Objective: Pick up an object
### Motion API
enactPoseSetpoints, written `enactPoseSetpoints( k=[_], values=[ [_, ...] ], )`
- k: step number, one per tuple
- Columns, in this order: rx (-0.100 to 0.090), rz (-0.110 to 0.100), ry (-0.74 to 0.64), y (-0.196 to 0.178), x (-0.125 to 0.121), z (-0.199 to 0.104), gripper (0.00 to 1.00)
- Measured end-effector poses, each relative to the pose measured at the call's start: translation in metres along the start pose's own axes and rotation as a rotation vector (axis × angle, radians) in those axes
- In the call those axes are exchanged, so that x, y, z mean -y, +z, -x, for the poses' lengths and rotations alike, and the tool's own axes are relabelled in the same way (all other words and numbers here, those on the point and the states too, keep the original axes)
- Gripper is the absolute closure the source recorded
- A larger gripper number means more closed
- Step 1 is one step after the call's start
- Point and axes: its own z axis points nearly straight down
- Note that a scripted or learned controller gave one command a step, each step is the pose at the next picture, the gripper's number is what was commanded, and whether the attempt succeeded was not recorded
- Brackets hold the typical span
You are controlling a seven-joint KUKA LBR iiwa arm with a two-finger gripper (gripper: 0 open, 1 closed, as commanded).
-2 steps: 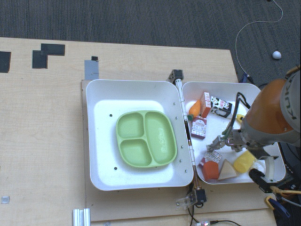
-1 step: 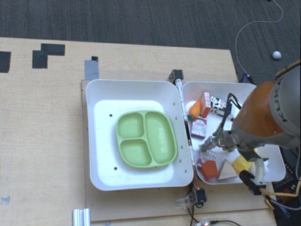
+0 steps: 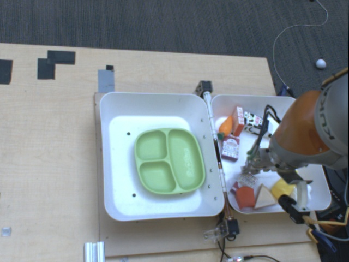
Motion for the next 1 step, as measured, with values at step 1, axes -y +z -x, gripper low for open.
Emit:
enactPoseSetpoints(
  k=[1],
  values=[
    [0.001, 0.001, 0.001, 0.0, -0.0001, 0.0004, 0.0]
  ],
)
